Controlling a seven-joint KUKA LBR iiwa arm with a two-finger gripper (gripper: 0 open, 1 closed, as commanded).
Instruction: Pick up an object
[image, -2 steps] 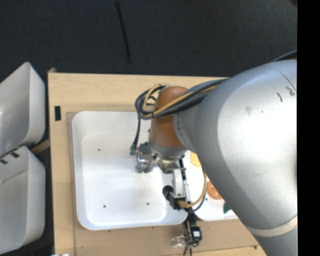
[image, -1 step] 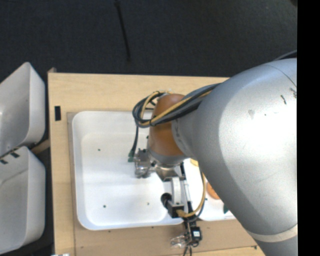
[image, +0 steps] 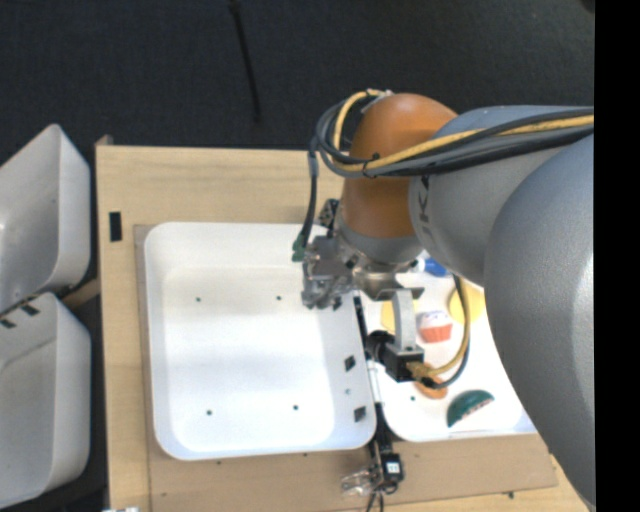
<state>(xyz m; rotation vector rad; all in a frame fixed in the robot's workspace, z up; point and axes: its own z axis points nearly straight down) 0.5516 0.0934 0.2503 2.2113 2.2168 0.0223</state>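
My gripper (image: 322, 276) hangs under the orange wrist band, over the right rim of the left bin (image: 200, 340) close to the divide between the two bins. The arm covers most of the right bin (image: 500, 420). Beside the arm in that bin lie a small red and white object (image: 436, 326), a blue piece (image: 434, 268), a yellow piece (image: 472, 306), an orange piece (image: 432, 390) and a dark green piece (image: 468, 403). I see nothing held at the gripper.
The big grey arm body fills the right side above the right bin. Cables loop from the wrist. White housings (image: 40, 300) stand off the bench's left edge. A small metal clip (image: 368, 482) lies on the wooden front edge.
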